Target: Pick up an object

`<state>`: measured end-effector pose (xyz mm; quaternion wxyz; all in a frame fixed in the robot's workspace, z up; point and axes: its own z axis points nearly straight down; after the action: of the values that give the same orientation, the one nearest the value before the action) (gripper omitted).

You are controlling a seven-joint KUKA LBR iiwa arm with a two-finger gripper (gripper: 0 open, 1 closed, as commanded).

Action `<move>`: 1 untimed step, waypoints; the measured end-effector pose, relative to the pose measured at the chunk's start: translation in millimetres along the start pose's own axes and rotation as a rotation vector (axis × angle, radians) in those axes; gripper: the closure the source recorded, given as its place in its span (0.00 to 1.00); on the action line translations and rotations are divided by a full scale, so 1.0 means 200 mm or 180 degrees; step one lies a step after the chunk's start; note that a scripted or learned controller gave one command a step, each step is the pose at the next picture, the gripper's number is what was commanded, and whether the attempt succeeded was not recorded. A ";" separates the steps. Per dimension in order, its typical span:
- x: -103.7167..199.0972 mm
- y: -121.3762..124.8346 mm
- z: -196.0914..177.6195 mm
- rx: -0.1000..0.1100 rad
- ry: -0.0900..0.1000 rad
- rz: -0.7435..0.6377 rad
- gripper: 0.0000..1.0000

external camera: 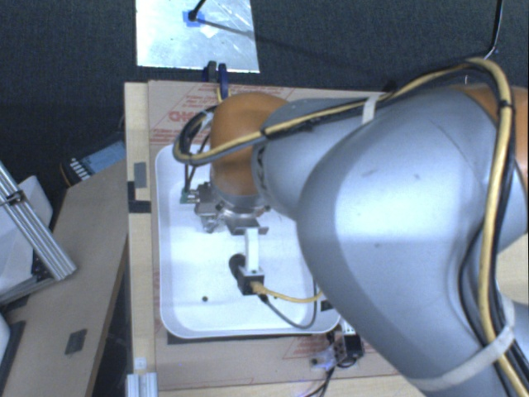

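My gripper (229, 216) hangs low over the white bin (192, 308). Whether it's open or clenched, I cannot tell

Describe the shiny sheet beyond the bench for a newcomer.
From the shallow white bin under the grey arm, look past the bench's far edge. There lies a square silver foil sheet, glinting against dark floor and bearing a small blue tab.
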<state>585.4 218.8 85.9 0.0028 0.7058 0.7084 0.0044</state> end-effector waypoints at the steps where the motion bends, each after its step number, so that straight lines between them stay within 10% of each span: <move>1: -0.25 0.29 -0.51 -0.0012 -0.0005 0.0024 1.00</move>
<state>643.5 168.2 188.4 0.0047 0.7084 0.7058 0.0051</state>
